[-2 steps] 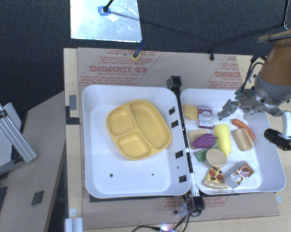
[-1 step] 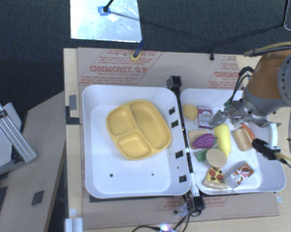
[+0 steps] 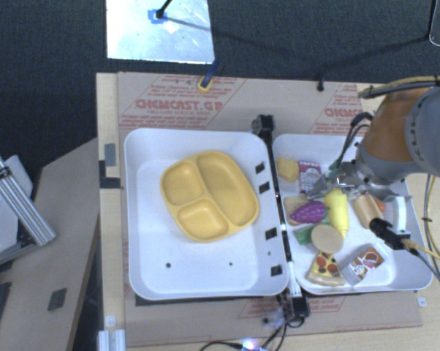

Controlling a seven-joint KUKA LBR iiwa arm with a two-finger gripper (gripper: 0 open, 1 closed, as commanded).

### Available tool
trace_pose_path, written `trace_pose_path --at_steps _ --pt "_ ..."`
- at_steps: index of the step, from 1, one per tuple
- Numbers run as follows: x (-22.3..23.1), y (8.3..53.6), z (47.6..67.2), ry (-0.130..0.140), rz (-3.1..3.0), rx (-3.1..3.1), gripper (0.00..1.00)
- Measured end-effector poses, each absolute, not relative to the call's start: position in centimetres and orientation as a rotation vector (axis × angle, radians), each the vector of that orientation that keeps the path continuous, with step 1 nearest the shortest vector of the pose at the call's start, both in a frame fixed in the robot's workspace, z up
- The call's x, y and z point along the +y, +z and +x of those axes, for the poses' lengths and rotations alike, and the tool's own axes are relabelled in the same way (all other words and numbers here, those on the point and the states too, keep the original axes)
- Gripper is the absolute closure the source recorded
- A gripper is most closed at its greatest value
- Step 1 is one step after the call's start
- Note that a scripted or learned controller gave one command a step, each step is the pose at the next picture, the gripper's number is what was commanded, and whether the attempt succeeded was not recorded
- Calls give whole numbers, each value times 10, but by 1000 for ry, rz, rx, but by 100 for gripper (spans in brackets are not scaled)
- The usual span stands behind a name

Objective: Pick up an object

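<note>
**Crowded Right Bin Is Threatening a Clean Pick**

Lying nearest the camera, at the front edge of the right white bin [image 3: 419, 278], are a toy pizza slice with red dots [image 3: 324, 267] and a small red-and-white printed packet [image 3: 363, 261]. Just behind them a tan round disc like a toy bun [image 3: 326, 238] is sitting beside a green piece [image 3: 304, 234], and further back a purple grape-like cluster [image 3: 308, 212] is touching a yellow banana-shaped toy [image 3: 338, 209]. An orange-brown sausage-shaped toy [image 3: 366, 210] is lying to the right of the banana.

The grey arm with the orange band [image 3: 406, 134] is reaching in from the right, and its gripper [image 3: 335, 183] is hanging low over the back end of the banana, near a small red-and-white carton [image 3: 309, 175] and a pale yellow lump [image 3: 287, 169]. Whether its fingers are apart or together I cannot tell; they are blurring into the clutter, and nothing is visibly sitting between them, so I am judging that no object is held.

The risk is coming from the packing: the toys are pressing against one another, so a descending finger is likely landing on a neighbour rather than beside the target, pushing it aside or wedging two pieces together. The banana's rounded plastic is probably slippery and could squirt out of a closing grip.

The left white bin [image 3: 147, 269] is carrying a yellow three-compartment plate [image 3: 209, 194] on the worktop.
</note>
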State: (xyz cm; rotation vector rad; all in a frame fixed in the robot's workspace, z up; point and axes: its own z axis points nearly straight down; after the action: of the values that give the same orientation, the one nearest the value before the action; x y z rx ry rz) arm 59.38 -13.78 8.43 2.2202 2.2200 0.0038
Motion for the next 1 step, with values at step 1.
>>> trace_pose_path --at_steps 1 --pt "-138 97 595 8 2216 2218 100"
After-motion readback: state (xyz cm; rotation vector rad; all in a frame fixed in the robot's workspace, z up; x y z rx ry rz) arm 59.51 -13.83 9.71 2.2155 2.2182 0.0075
